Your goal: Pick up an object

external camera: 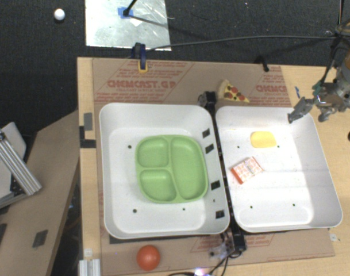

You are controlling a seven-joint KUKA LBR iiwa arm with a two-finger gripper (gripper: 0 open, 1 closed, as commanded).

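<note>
Hovering open-fingered above the right bin's [324,171] far corner, the end effector [310,112] grips nothing (yellow block [263,139] lies nearby).

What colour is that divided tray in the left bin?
The divided tray is light green, plain with no pattern, seen clearly in the camera view from above.
</note>
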